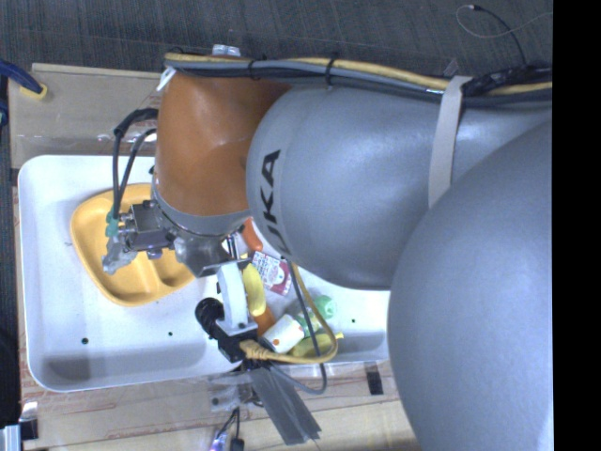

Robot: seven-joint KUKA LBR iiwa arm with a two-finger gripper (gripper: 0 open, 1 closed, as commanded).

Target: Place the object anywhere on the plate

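A yellow plate point(103, 242) lies in the left white bin point(56, 346), toward its right side. My gripper point(120, 248) hangs over the plate's middle, below the orange wrist band point(207, 139). From this angle the arm's own body blocks the gripper's tip, and I cannot make out any object in it. Several small items lie by the divider between the bins: a yellow banana-shaped piece point(254, 291), a red and white packet point(271, 270), a green piece point(325, 305) and an orange and white piece point(285, 333).
The grey arm point(394, 205) covers most of the right bin and the upper middle of the view. Black cables point(119, 158) loop beside the wrist above the plate. The left bin's floor shows bare white at the left and front.
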